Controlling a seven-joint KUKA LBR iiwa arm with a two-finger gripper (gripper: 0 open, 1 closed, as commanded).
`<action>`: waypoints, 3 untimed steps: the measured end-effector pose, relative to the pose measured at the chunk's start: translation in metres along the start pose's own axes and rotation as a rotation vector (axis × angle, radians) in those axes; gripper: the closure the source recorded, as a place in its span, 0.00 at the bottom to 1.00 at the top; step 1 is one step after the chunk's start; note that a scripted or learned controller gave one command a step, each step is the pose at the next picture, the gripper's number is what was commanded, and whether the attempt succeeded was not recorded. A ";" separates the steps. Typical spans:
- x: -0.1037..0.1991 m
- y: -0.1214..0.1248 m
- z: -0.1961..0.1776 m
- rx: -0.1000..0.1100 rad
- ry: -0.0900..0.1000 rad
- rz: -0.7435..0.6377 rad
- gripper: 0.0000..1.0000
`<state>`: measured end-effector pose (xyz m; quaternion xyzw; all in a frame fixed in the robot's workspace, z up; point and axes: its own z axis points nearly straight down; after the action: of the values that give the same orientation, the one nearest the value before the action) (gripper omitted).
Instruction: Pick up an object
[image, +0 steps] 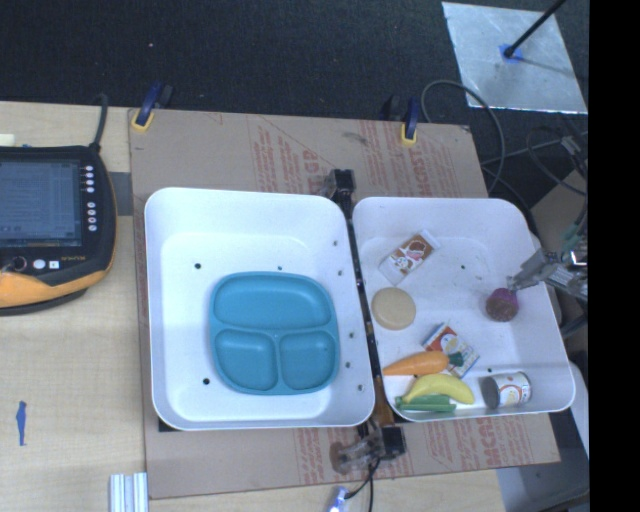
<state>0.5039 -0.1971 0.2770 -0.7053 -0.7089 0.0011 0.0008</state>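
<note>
We see the pincer, grip state unclear, at the right bin's edge, the purple ball just below-left.

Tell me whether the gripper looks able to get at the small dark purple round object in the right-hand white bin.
Probably yes. The gripper sits at the bin's right side, right beside the small dark purple round object, which lies alone on bare bin floor, with the food packet and small can well apart.
</note>
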 end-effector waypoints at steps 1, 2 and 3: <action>-0.015 0.121 0.047 0.002 -0.001 -0.001 0.00; -0.015 0.085 0.185 0.002 0.000 0.000 0.00; -0.015 0.009 0.185 0.001 0.000 0.000 0.00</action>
<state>0.5120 -0.2122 0.0915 -0.7052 -0.7090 0.0017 0.0011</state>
